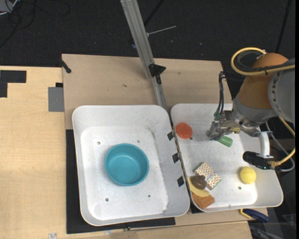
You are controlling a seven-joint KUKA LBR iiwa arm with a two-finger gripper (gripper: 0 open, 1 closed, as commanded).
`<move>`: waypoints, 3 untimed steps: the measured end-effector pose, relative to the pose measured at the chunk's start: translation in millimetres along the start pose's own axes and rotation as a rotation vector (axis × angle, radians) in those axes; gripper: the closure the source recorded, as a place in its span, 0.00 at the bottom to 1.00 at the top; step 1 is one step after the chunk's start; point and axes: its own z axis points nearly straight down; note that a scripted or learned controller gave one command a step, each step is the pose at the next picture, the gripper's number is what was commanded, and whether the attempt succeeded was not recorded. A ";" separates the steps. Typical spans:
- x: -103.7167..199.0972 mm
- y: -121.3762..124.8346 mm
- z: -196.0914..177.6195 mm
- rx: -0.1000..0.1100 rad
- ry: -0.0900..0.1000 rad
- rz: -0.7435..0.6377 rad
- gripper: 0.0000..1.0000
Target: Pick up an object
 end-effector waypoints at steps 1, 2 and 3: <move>1.9 0.8 -42.1 -0.003 -0.001 -0.001 1.00; 6.1 -7.4 -94.0 -0.004 -0.001 -0.001 1.00; 5.7 -7.0 -124.0 -0.002 0.000 -0.001 1.00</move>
